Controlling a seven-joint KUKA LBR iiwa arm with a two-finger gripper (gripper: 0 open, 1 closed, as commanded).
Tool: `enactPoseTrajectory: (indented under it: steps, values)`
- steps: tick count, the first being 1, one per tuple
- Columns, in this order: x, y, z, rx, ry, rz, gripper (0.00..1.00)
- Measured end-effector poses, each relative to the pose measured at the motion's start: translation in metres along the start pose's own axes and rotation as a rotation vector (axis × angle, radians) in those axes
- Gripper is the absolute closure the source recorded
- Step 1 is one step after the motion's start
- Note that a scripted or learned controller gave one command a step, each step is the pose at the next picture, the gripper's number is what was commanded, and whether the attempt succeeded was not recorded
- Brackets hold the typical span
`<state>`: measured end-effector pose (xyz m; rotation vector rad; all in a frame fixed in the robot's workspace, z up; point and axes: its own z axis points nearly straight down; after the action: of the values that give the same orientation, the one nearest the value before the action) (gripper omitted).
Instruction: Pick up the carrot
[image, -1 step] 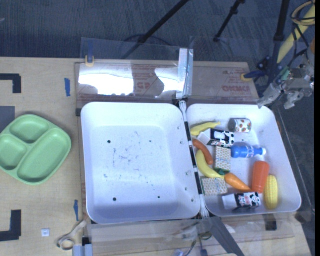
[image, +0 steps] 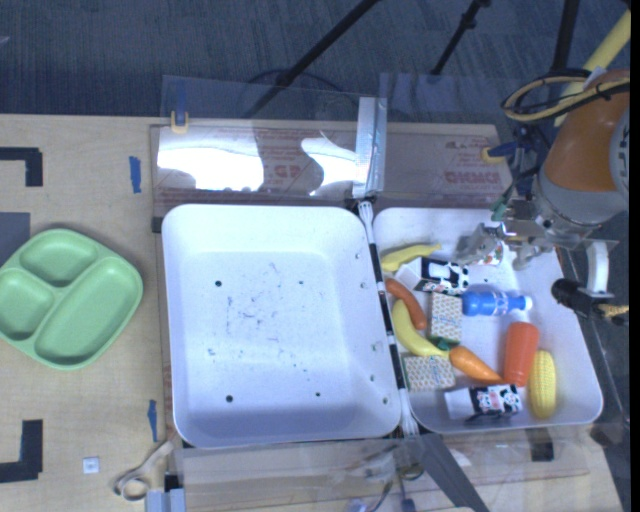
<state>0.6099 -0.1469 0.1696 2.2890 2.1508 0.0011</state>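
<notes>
Carrot (image: 474, 362) in right bin (image: 580, 405) | gripper (image: 488, 243) above bin's far edge

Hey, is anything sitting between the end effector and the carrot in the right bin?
Yes. The end effector hangs over the right bin's far end, and the blue bottle lies between it and the carrot. An orange cylinder stands just right of the carrot.

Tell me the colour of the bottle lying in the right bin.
The bottle is blue with a white cap, seen in the camera view.
</notes>
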Motion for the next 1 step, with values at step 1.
enactPoseTrajectory:
  steps: [1]
  values:
    - [0.0437, -0.1248, 0.0076, 0.002, 0.001, -0.128, 0.0]
